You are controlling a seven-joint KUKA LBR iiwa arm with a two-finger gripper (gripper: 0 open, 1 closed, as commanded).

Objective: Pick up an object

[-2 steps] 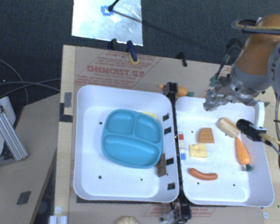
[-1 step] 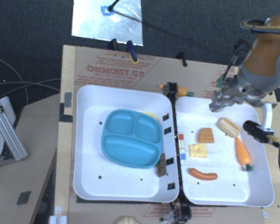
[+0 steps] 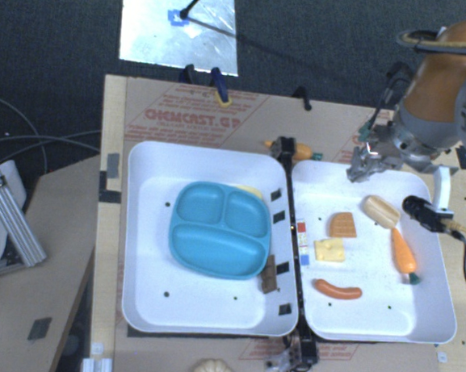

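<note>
The right bin holds a carrot, a red sausage, a yellow cheese square, a brown toast piece and a tan bread roll. My gripper hangs over the right bin's back left corner, above and left of the bread roll. Nothing shows between its fingertips, and it stands apart from all the food items.
A blue divided plate lies in the left bin, with a small brown item by the divider. A yellow object sits behind the bins. The arm's orange band rises at the upper right.
</note>
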